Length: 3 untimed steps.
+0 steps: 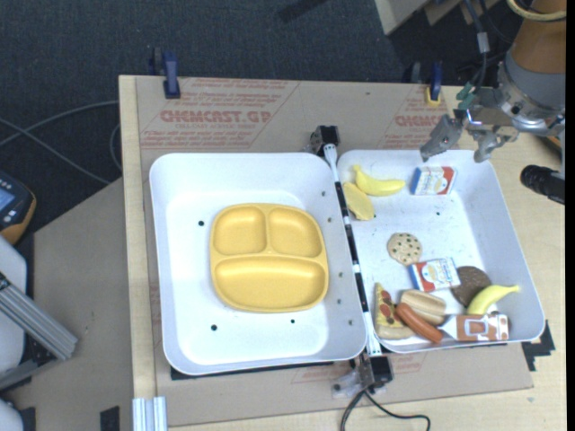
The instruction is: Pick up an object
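- Above the far edge of the right bin (517, 241), the end effector (467, 142) hangs in the air with its two fingers (440, 140) spread apart and nothing between them.
- By my reading, the pick has not begun in earnest: every item lies flat in the bin and none is lifted or touched.
- The nearest candidate is a small milk carton (433, 180), just below and in front of the spread fingers, near the bin's far wall.
- To its left sits a yellow banana (375, 184), with a pale yellow piece (358, 203) beside it against the divider.
- Further toward the camera are a cookie (404, 247), a second small carton (435, 274), a dark round item (468, 285), another banana (490, 297), a hot dog (422, 309) and a pizza slice (385, 312), crowded in the near corner.
- The left bin (175, 268) holds a yellow divided plate (268, 257), well apart from the arm.
- What remains, I judge: choosing a target, descending, closing on it and lifting it off the table (135, 196).
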Tool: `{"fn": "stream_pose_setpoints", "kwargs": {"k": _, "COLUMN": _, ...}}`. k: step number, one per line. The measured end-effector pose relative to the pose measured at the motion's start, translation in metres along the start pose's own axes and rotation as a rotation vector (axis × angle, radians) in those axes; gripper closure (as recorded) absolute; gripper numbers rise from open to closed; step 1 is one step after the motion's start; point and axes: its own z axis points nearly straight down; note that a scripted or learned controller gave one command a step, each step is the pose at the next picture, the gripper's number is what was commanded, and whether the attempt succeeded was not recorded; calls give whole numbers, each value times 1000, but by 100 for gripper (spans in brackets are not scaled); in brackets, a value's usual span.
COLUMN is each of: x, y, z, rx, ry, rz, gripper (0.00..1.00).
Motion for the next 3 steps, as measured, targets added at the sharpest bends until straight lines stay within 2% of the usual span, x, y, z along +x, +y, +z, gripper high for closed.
{"fn": "stream_pose_setpoints", "kwargs": {"k": 1, "x": 22, "y": -76, "z": 104, "rx": 15, "ry": 4, "rz": 2, "gripper": 0}}
{"fn": "stream_pose_setpoints", "kwargs": {"k": 2, "x": -6, "y": -65, "z": 179, "rx": 7, "ry": 1, "rz": 3, "gripper": 0}}
{"fn": "stream_pose_setpoints", "kwargs": {"k": 3, "x": -5, "y": -63, "z": 164, "rx": -2, "ry": 0, "rz": 2, "gripper": 100}}
